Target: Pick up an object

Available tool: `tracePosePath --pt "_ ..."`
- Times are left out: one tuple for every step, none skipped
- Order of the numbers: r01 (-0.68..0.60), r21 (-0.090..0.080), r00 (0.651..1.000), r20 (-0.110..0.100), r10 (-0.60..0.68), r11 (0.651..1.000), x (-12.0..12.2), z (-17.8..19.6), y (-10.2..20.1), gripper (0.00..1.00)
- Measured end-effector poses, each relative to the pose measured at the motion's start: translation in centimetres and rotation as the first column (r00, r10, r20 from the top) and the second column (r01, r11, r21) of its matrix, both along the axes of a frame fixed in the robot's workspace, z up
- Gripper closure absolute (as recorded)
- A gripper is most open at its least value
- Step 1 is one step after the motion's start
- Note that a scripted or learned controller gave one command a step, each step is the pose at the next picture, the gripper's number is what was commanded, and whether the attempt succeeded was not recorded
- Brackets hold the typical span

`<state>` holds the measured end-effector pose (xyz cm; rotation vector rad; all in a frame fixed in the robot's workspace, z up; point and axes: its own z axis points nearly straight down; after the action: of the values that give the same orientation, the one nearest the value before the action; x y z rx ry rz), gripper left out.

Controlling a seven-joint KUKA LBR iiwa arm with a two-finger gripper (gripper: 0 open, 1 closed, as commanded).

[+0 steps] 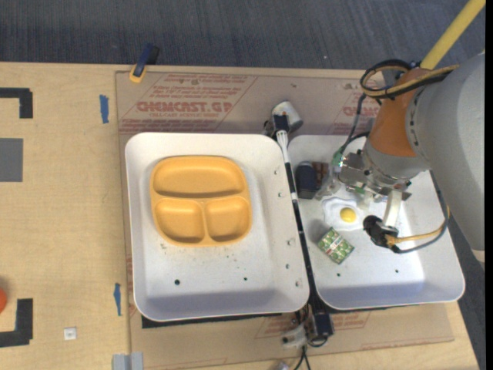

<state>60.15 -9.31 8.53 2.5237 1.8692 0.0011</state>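
My fingers (353, 193) hang over the right bin (431, 284), toward its far left part. From this slant I cannot tell whether they are apart or together. Just below them in the camera view lies a toy fried egg (344, 213), close under the tips, though I cannot tell whether I touch it. Further down from the egg sits a small green packet (336, 245), turned at a tilt and apart from the bin's walls. To the left of my fingers, a dark blue-black object (306, 179) lies beside the rim the two bins share. The widest bare floor in this bin spreads below and to the right of my fingers, toward the near wall.

Beyond both bins, a brown sheet (192, 91) on the tabletop (54, 230) carries red print reading "CHEMCAST". Its smaller lines and the packet's print are too fine to read.

Well left of my fingers, the left bin (154, 284) holds a yellow three-compartment plate (202, 199) in its middle, with white floor all round it.
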Motion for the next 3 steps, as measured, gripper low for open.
tracePosePath --pt "0.419 0.002 0.908 -0.004 -0.419 0.908 -2.2 0.0 0.1 0.0" --pt "0.434 0.001 0.901 -0.005 -0.434 0.901 -8.9 9.9 5.4 0.0" --pt "0.159 0.002 0.987 -0.006 -0.159 0.987 -9.0 9.9 4.9 0.0"
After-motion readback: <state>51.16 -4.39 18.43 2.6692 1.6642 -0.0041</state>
